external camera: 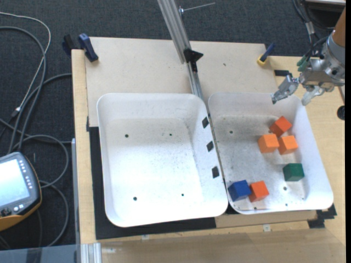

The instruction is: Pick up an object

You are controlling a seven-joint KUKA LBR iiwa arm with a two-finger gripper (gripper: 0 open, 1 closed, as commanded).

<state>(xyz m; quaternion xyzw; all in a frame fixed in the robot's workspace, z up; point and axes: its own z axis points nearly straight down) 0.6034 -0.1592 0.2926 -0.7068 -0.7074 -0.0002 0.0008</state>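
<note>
- The tool (296, 92) is hanging spread wide and gripping nothing, above the right bin's (323, 171) far rim.
- Cubes (279, 138) are lying clustered in that bin; probably light, rigid, best pinched across flat opposite faces.

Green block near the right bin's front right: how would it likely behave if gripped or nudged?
The green block looks like a rigid cube with flat faces, so it would probably slide rather than roll if pushed. It sits apart from the orange blocks, which should leave room for the gripper. It is small, so likely light.
</note>
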